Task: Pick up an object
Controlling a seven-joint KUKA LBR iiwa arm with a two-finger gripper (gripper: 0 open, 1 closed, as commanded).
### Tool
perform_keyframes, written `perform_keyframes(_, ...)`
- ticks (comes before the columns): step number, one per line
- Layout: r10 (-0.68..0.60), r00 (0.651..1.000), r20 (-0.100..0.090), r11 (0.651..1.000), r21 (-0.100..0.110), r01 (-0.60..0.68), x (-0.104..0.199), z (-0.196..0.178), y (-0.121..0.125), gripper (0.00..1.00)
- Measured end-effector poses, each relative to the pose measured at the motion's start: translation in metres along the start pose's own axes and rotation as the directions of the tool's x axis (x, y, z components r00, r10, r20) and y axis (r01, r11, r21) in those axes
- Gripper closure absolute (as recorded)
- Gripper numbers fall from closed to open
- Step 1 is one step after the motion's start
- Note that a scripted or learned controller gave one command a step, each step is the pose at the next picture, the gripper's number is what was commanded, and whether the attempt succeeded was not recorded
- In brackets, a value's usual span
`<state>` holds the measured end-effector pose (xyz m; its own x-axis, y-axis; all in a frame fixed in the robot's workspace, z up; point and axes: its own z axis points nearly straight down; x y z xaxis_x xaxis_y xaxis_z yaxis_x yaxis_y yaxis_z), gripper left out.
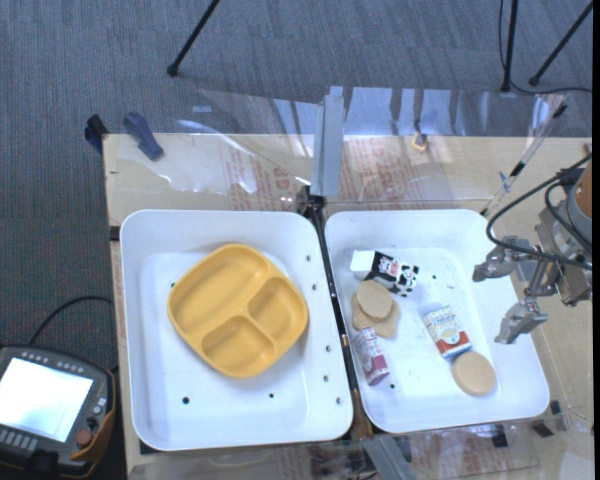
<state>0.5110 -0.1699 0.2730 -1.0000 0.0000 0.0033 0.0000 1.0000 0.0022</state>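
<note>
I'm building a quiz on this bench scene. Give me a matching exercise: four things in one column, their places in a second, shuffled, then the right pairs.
Things:
1. yellow divided plate
2. round tan cookie
3. black-and-white cow-print carton
4. claw

Places:
A. near front right corner of the right bin
B. over the right bin's right edge
C. middle of the left bin
D. rear part of the right bin, near its left side

Pairs: 1-C, 2-A, 3-D, 4-B

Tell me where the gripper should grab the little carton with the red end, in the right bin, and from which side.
Probably across the long sides of the carton, coming straight down. It lies flat and slanted, its long edges look clear of the round tan disc at its red end, and the gripper already hangs just to its right.
</note>
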Motion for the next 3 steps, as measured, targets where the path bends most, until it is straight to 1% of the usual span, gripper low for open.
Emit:
perform_keyframes(1,-0.21,0.978,-0.009,0.978,-0.006,0.21,-0.015,0.176,0.008,0.0)
perform_keyframes(2,-0.219,0.976,-0.002,0.976,-0.004,0.219,-0.019,0.164,0.011,1.0)
perform_keyframes(3,0.105,0.994,0.005,0.994,0.001,-0.105,0.003,0.031,0.037,1.0)
